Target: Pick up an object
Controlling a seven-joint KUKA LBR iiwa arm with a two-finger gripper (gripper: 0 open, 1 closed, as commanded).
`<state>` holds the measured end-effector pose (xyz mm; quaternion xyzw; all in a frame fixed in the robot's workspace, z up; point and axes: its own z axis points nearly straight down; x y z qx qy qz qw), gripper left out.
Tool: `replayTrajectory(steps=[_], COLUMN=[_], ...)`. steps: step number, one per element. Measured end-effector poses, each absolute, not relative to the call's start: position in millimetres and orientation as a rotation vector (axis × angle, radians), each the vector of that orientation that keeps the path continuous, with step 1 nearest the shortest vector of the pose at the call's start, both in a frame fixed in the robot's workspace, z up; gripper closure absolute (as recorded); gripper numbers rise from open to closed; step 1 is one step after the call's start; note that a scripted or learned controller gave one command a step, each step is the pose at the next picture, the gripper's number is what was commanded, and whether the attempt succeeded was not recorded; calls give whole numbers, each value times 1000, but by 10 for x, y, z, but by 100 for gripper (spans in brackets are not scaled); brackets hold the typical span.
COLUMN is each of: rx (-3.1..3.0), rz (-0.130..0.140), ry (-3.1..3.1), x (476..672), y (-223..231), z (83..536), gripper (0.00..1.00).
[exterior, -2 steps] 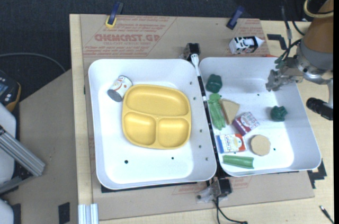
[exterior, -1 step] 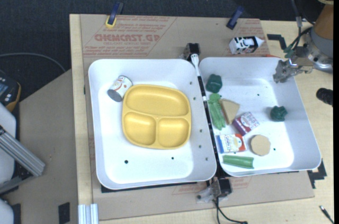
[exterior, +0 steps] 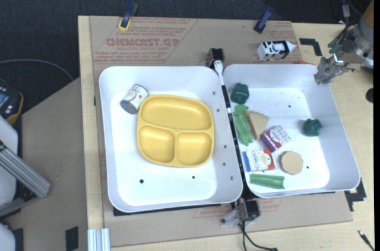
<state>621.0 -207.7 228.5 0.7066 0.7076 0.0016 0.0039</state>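
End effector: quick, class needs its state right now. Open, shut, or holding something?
End effector: cannot be told if open or closed; it sits above the right bin's upper right corner, with nothing visibly held.

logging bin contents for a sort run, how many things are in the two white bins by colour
Green: 5, dark round lump, long light green pod, flat green pod, dark green lump, small green piece
Yellow: 1, divided plastic plate
Tan: 2, wedge, round disc
Printed packaging: 3, small can, purple packet, red-and-blue carton
Total: 11
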Motion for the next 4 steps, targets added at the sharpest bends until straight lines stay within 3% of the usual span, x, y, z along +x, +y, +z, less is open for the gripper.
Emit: replayTrajectory(steps=[3, 4], rx=[2217, 2215], rz=[2, 5], ry=[2232, 2224], x=[6117, 6260], y=[-368, -157], z=[2155, 2224], gripper=[100, 100])
